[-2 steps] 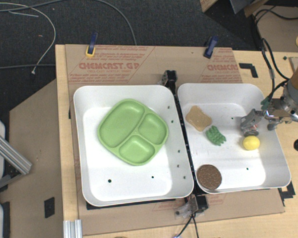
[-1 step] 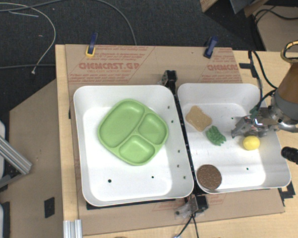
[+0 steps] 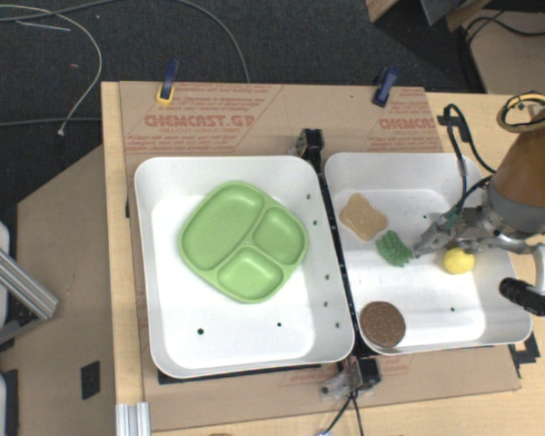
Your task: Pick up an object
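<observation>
The right bin holds a tan bread-like piece, a green leafy toy, a small yellow round object and a brown disc near the front rim. My gripper reaches in from the right and hangs low over the bin. Its tip lies just right of the green toy and just above-left of the yellow object. Nothing is seen held in it.
The left bin carries a light green divided plate. A black cable runs along the right bin's far right side. The grey and orange arm covers the right bin's right edge.
</observation>
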`<state>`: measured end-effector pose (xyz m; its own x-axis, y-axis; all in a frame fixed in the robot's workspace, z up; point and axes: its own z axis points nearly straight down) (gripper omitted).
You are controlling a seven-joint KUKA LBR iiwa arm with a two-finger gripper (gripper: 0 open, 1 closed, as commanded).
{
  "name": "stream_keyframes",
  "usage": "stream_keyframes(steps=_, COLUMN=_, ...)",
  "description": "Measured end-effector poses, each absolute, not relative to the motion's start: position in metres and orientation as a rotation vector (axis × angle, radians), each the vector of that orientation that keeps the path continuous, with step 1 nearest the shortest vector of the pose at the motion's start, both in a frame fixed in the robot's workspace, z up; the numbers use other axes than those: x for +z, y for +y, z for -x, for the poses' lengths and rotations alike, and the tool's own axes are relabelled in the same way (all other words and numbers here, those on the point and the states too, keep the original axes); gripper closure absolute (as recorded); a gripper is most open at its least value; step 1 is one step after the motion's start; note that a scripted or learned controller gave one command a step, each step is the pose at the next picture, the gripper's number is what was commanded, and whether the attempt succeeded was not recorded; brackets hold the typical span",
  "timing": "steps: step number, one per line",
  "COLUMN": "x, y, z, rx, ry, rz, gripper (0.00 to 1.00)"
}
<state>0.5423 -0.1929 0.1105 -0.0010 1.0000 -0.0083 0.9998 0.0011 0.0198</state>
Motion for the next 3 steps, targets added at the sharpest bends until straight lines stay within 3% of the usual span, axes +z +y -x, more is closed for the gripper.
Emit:
stream_keyframes(steps=1, x=0.086, y=-0.193, z=-0.545, rx=0.004, ry=2.219, rz=-2.215, gripper=0.0)
stream_keyframes(steps=2, x=0.096, y=-0.193, z=-0.543, rx=0.003, ry=2.22, rz=-2.22, gripper=1.0)
stream_keyframes(steps=3, x=0.141, y=-0.189, z=-0.548, rx=0.004, ry=2.22, rz=-2.217, gripper=1.0)
